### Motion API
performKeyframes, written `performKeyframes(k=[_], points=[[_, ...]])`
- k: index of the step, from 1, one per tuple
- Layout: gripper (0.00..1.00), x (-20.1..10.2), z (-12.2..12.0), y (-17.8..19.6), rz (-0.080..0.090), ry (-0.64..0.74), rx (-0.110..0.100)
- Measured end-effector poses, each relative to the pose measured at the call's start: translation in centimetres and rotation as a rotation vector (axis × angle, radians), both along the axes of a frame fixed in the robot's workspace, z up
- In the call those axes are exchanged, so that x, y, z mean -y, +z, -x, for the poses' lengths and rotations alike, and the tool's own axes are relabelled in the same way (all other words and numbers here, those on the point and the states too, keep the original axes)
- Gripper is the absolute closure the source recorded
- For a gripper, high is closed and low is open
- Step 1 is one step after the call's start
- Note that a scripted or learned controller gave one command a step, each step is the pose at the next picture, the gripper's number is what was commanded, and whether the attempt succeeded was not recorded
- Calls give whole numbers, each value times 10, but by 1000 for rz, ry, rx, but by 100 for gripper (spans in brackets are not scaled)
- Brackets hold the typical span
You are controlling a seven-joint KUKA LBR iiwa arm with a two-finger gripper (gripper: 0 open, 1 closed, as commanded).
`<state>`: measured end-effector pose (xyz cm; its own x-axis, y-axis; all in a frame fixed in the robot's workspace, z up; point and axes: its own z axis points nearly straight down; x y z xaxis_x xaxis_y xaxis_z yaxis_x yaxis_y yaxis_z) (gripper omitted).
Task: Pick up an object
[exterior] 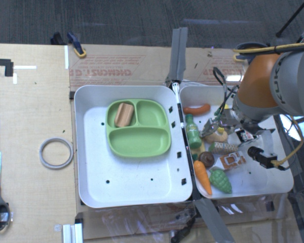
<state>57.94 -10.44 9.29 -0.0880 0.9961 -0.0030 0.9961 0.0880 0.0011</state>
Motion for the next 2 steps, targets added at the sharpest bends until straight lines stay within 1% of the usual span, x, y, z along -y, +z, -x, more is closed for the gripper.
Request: performKeyframes(k=[1,2], points=[[0,33,-42,-1,-1,188,-1],[100,35,-43,10,0,185,3]])
